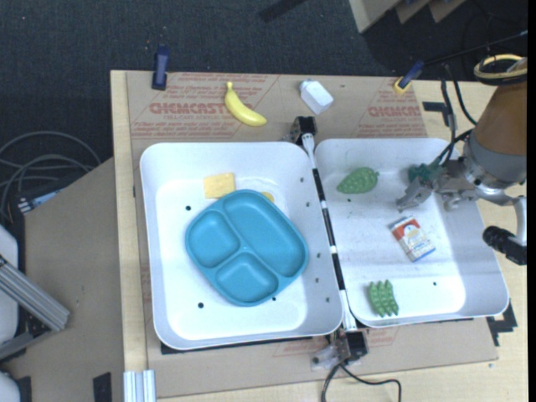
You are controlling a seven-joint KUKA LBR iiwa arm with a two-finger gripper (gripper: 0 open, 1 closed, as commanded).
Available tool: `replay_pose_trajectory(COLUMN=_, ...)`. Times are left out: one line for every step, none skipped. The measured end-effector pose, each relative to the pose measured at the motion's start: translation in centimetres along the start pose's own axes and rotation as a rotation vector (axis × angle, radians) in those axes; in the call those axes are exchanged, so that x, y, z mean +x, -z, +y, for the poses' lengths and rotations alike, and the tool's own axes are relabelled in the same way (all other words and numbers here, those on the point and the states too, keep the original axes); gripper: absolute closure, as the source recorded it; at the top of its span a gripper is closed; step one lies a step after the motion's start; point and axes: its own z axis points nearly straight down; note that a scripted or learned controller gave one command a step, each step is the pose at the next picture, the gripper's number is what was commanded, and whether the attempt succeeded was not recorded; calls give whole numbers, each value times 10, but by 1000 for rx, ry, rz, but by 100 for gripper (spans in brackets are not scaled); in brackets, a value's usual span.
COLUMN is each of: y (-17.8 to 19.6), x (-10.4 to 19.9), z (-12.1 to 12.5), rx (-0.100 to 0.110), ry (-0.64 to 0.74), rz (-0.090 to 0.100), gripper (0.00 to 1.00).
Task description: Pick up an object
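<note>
Tan tabletop [276,111] on dark carpet, two white bins; red-and-white carton [413,238] flat in right bin [477,296]; gripper [425,187] state indiscernible.

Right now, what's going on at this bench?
The arm reaches in from the right, its tool low over the far side of the right bin. Nothing shows between its fingers. In that bin lie a green leafy piece, a small red and white box and a green spiky toy. The left bin holds a blue divided plate and a yellow block.

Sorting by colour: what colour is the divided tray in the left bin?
Blue divided tray, clearest in the camera view.
</note>
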Motion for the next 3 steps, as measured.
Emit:
replay_pose_trajectory(y=-67, x=-12, z=94, rx=-2, ry=1, rz=-1, gripper=0)
replay_pose_trajectory(y=-55, x=-12, z=96, rx=-7, ry=2, rz=-4, gripper=100)
replay_pose_trajectory(y=-3, x=61, z=59, rx=-3, ry=1, rz=1, gripper=100)
